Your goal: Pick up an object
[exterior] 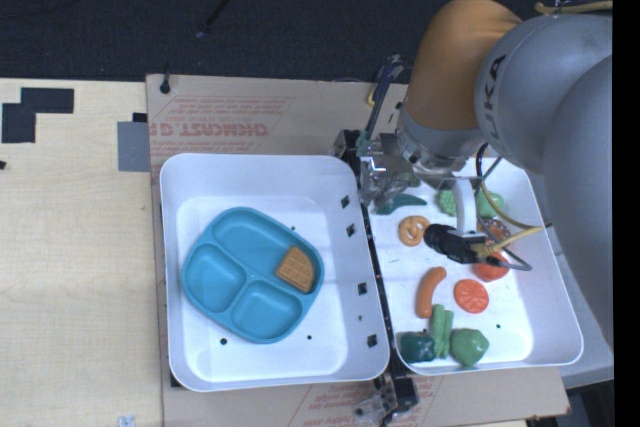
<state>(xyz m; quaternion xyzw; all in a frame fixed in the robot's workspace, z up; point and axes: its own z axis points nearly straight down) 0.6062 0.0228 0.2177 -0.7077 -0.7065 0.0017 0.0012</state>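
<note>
Claw [385,183] of mine above the right bin's [560,335] far-left corner, beside the teal piece [407,201]; finger state indiscernible.

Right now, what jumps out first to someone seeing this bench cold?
The grey arm with its orange band looms over the right bin. In the left bin a blue divided plate holds a small waffle piece. Toy foods crowd the right bin: an orange sausage, a tomato slice, green pieces.
</note>
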